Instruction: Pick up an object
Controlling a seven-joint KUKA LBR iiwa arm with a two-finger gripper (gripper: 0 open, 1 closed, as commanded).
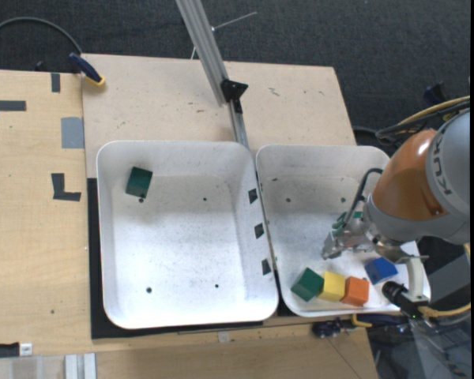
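You had small cubes, green (306, 283), yellow (332, 285), orange (356, 290) and blue (380, 270), in the right white bin (300, 172). A dark green cube (139, 181) lay in the left white bin (174, 290). Your pincer (341, 239) hovered above the yellow cube; I couldn't tell its grip.

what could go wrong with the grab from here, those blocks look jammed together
1. The green block, yellow block and orange block sit touching in a row, so fingers may find no gap and just push them.
2. The row lies near the right bin's front wall, so a block could get wedged there.
3. The gripper hovers above the row, off the blue block; closing here might catch nothing.
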